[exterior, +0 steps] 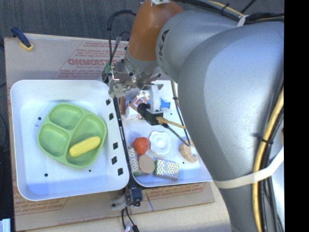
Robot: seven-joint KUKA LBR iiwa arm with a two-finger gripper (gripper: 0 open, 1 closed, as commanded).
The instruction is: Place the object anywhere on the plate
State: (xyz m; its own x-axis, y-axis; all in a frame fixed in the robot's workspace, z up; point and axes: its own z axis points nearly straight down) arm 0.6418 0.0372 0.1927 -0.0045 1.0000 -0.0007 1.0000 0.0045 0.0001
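With corn [85, 146] lying in the plate's [63, 116] compartment nearest the right bin [189, 172], I judge the placing done if that is my object; my claw [126, 88] hangs over that bin's far end, open or closed I cannot tell.

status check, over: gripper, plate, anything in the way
Gripper over right bin's far left corner. Corn lies on plate, left bin. Tomato, cup in right bin.
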